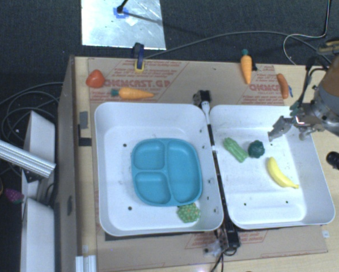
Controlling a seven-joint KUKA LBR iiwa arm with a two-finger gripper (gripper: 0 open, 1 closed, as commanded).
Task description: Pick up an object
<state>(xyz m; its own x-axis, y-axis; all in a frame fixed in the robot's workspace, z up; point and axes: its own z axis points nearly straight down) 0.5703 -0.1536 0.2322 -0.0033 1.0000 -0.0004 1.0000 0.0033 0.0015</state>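
Observation:
In the right bin (271, 208) lie a light green ridged vegetable (234, 149), a dark green round piece (256, 149) and a yellow banana (280, 173). My gripper (284, 127) hangs over the bin's upper right part, above and to the right of the dark green piece, with nothing visible between its fingers. The fingers stand apart. In the left bin (115, 123) sits a blue divided plate (165, 170), with a green bumpy bunch (188, 212) at its lower right edge.
On the cardboard behind the bins lie a red-orange piece (95, 79), two carrots (135, 93) (246, 68) and an orange-red pepper (283, 85). A clamp (203, 99) stands at the bins' shared rear corner. Cables run across the dark floor at left and back.

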